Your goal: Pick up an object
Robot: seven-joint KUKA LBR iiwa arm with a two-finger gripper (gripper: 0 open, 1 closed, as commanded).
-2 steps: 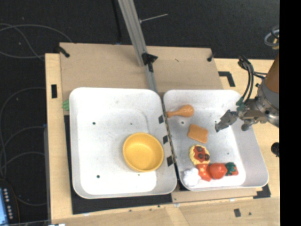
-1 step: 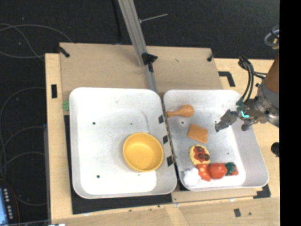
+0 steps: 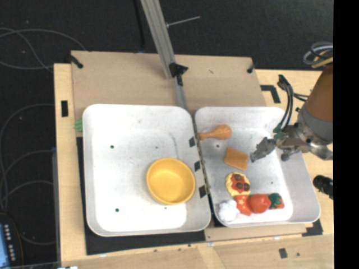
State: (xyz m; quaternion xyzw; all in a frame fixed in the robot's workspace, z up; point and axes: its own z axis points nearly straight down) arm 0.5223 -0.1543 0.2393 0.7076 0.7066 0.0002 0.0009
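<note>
Even overhead light, no hard shadows. We see the two white bins (image 3: 140,167) near blown out, mild glare washing their floors. Soft shadow under the yellow bowl (image 3: 170,180). Dark floor far side crushes to black. Whole frame slightly soft, low-res; small toys blur together.

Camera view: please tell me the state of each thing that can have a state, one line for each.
Yellow bowl: upright, in the left bin.
Drumstick: lying flat in the right bin.
Tan block: lying flat, apart from the hand.
Tomato: among the toys at the near edge.
Hand: above the right bin, holding nothing.
</note>
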